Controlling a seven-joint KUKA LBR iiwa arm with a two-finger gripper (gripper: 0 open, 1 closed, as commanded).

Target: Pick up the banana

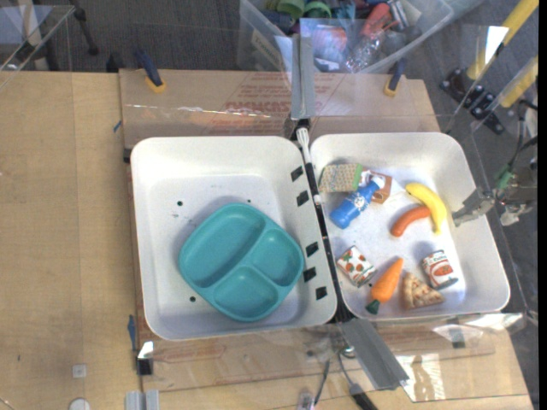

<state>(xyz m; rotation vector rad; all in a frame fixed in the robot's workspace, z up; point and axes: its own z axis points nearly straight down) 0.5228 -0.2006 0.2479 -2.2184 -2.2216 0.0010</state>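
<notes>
Camera view is showing the banana [426, 202] lying in the right bin [479, 229], touching an orange sausage [409, 219]. The gripper [468, 213] is waiting nearby; its state is unclear. It could be grabbing the sausage by mistake.

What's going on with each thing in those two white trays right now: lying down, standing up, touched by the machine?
banana: lying flat in the right bin, touching the orange sausage-like toy, not gripped.
orange sausage-like toy: lying flat.
blue bottle: lying on its side.
carrot: lying flat, tilted.
pizza slice: lying flat.
small can: tipped over.
teal divided plate: lying right way up in the left bin, nothing on it.
gripper: at the right bin's right edge, apart from the banana.
</notes>
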